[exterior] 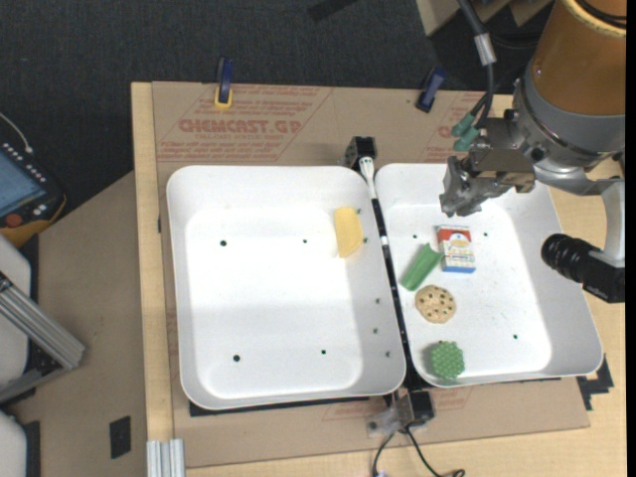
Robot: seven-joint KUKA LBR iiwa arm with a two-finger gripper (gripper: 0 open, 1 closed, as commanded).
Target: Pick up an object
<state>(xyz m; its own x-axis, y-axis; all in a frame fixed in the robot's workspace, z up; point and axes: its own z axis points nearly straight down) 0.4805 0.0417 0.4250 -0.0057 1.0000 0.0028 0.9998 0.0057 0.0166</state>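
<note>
The arm reaches in from the right, its orange band high in the far right corner, and the gripper hangs over the far part of the right bin. From here the fingers are a dark cluster pointing down at the bin floor, and I cannot tell whether they are spread or pressed together; nothing shows between them.

Just on the near side of the gripper lies a small red, white and blue box, flat on the bin floor, apart from the fingertips. Touching its left edge is a green block, lying on a slant. Nearer still sits a round cookie, tan with dark specks, and beyond that, at the near rim, a bumpy green ball.

Over in the left bin there is one yellow piece, pale and upright-looking, close to the right wall and toward the far side. The two bins sit side by side on a brown cardboard sheet, which is held by blue clamps at the far edge.
</note>
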